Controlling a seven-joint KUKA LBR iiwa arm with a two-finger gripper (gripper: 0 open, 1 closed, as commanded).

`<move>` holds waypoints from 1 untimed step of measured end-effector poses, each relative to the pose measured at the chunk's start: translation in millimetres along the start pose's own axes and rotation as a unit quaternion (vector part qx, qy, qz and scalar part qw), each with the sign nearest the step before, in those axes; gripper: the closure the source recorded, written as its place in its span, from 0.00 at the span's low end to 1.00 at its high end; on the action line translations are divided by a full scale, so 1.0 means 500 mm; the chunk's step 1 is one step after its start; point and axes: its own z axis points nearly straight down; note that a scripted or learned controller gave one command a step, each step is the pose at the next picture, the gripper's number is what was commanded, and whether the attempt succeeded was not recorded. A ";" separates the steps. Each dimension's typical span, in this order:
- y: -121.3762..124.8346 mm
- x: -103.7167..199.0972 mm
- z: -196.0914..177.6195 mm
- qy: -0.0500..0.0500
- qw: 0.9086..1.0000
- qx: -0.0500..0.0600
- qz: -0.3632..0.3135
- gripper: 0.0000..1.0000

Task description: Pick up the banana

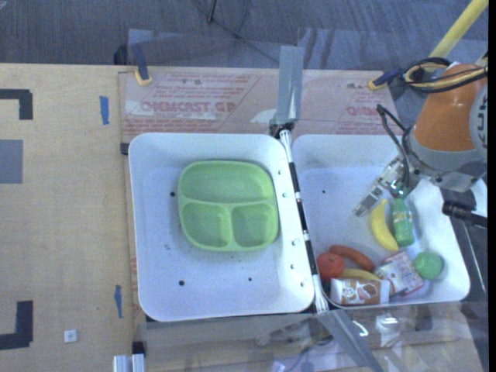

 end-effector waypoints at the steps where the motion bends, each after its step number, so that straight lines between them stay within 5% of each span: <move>1: -0.040 0.032 -0.181 0.000 1.000 0.000 -0.003 0.00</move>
